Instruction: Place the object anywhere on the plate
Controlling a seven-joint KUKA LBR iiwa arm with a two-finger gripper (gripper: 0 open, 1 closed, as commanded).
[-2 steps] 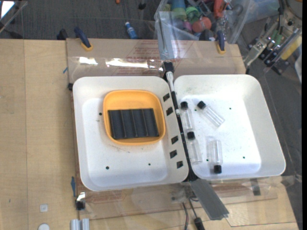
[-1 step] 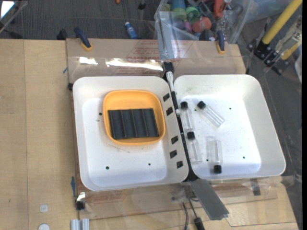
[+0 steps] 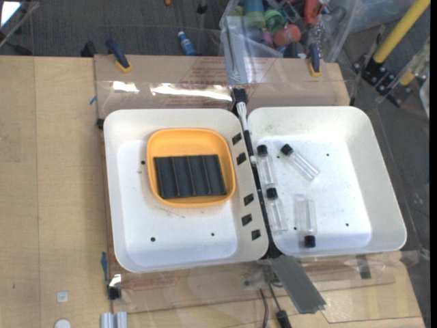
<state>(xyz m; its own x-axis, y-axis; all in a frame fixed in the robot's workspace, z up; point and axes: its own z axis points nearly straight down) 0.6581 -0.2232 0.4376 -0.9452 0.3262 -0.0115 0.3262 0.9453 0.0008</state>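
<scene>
An orange plate (image 3: 158, 144) sits in the left white bin (image 3: 130, 203), towards its upper middle. A black ribbed block (image 3: 190, 175) lies flat on the plate, covering most of its floor. In the right white bin (image 3: 362, 183) lie several clear vials with black caps: one by the dividing edge (image 3: 264, 165), one tilted (image 3: 299, 161), one lower by the divider (image 3: 275, 209) and one upright in the frame (image 3: 304, 219).
A clear plastic box (image 3: 287, 19) full of coloured toys stands behind the bins at the top. Blue clamps (image 3: 117, 55) hold the board at the back. A grey flat piece (image 3: 297, 282) lies below the bins. Wooden bench surface lies to the left.
</scene>
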